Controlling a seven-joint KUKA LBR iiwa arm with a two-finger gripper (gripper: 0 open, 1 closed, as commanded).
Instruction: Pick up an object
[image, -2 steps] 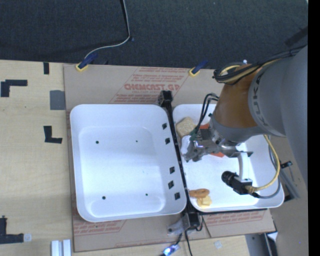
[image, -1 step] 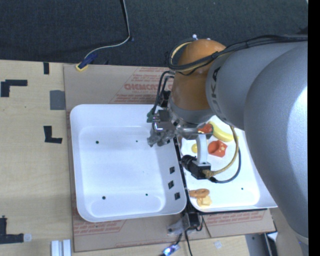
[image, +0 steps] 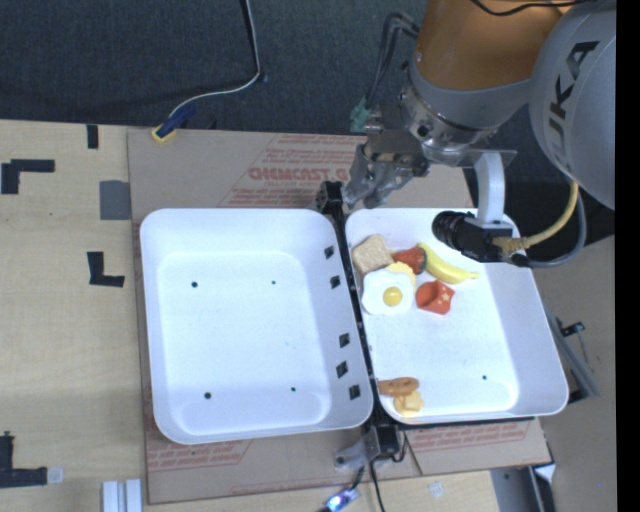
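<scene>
I can read two pieces of lettering. Red print on the cardboard sheet (image: 290, 175) under the bins, upper centre of the frame, appears upside down and looks like "CHEMCAST". Part of "KUKA" in grey letters runs down the arm's casing (image: 585, 80), upper right.

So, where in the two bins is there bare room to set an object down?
The left white bin is bare all over. In the right white bin, the floor is free below the red pieces, right of the small orange and yellow pieces. Its upper left is crowded: toast slice, fried egg, yellow banana.
</scene>
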